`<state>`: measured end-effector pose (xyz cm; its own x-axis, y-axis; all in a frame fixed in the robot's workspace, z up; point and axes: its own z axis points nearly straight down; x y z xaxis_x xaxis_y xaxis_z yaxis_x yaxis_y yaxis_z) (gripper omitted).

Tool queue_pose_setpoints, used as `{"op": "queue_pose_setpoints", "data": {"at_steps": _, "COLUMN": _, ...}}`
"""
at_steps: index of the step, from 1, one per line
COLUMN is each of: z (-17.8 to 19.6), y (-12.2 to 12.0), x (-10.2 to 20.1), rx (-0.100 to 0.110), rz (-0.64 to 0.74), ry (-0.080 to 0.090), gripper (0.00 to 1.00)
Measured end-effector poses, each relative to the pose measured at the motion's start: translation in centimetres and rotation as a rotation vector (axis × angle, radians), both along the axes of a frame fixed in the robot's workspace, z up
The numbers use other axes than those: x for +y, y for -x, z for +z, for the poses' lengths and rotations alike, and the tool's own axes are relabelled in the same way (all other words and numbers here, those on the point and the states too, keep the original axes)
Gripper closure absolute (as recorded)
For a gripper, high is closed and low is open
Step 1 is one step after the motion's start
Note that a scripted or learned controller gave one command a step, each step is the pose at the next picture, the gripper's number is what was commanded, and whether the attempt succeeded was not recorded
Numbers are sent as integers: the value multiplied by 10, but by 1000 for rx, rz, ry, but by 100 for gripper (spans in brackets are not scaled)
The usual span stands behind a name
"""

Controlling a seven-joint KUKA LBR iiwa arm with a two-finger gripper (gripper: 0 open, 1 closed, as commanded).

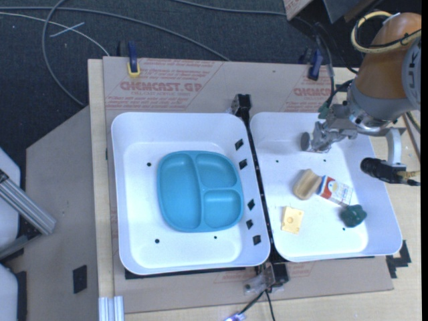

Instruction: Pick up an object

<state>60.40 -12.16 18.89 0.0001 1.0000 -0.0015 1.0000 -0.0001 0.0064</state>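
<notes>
While poised over right bin's (374,243) far left, gripper (319,142) state unclear; well apart from cheese wedge (292,220).

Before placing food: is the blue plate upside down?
No. The blue divided plate lies face up in the left bin; its compartments show.
</notes>
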Motion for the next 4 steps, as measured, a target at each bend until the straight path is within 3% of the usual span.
{"op": "queue_pose_setpoints", "data": {"at_steps": 1, "z": 65, "y": 1, "x": 1, "rx": -2, "rz": 2, "ry": 0, "gripper": 100}}
{"op": "queue_pose_setpoints", "data": {"at_steps": 2, "z": 63, "y": 0, "x": 1, "rx": 4, "rz": 1, "ry": -2, "gripper": 100}}
{"op": "queue_pose_setpoints", "data": {"at_steps": 3, "z": 58, "y": 3, "x": 61, "rx": 9, "rz": 6, "ry": -5, "gripper": 100}}
{"op": "queue_pose_setpoints", "data": {"at_steps": 4, "z": 58, "y": -13, "x": 119, "rx": 4, "rz": 6, "ry": -5, "gripper": 100}}
